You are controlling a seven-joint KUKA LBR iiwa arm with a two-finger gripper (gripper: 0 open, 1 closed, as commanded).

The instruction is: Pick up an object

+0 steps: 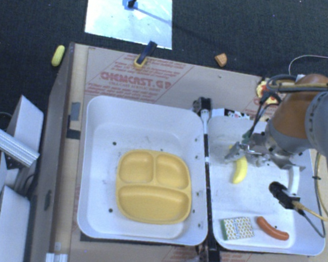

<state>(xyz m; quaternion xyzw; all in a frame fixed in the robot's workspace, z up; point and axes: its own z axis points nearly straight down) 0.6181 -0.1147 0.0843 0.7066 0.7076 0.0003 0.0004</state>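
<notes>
Gripper low in right bin, directly over banana, apparently lining up grasp; finger state indiscernible. Hot dog lies apart.

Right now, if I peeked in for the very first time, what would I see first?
Probably the big yellow divided plate in the middle of the left bin. Next, the grey and orange arm reaching in from the right, its gripper just above a yellow banana in the right bin. A red sausage lies near that bin's front.
</notes>
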